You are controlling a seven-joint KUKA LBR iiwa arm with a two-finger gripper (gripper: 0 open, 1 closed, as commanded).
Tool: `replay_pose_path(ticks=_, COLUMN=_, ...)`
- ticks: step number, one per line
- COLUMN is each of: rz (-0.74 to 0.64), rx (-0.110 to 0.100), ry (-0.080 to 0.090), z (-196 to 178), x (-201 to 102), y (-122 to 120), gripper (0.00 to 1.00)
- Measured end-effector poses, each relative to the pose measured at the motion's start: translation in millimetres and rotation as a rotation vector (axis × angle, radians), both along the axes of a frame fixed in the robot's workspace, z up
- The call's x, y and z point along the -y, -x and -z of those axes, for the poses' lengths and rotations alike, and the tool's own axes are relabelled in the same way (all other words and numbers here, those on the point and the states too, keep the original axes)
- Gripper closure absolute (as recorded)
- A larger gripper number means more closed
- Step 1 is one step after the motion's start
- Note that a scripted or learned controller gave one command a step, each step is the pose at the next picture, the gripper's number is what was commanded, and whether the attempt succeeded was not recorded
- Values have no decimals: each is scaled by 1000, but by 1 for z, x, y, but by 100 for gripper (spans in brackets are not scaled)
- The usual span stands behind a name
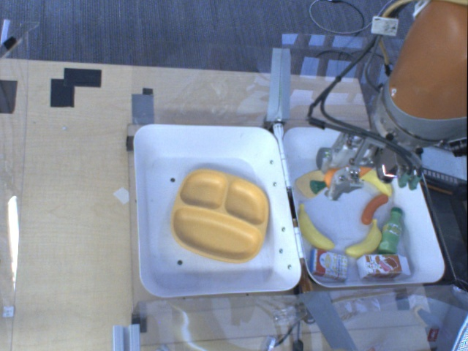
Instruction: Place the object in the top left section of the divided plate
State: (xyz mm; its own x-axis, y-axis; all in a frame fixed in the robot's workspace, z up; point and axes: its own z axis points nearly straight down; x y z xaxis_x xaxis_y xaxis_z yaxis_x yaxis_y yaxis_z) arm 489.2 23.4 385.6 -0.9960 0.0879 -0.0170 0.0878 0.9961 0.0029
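Note:
The yellow divided plate (219, 214) lies in the left bin (157, 269), with two small sections on its far side and one long section on the near side; nothing is in them. My gripper (344, 183) hangs low over the far part of the right bin (431, 258). It is right beside an orange carrot with a green top (325, 180), which its body partly hides. I cannot make out whether it touches the carrot.
The right bin also holds a banana (313, 229) at the left, another banana (365, 241) near the front, a yellow piece (380, 183) behind the gripper, a red sausage (374, 208), a green bottle (392, 231) and two small cartons (330, 264) (382, 266).

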Motion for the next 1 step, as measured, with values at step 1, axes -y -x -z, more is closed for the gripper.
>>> replay_pose_path(ticks=1, rz=49, rx=-8, ry=-1, z=55, x=-10, y=1, gripper=100)
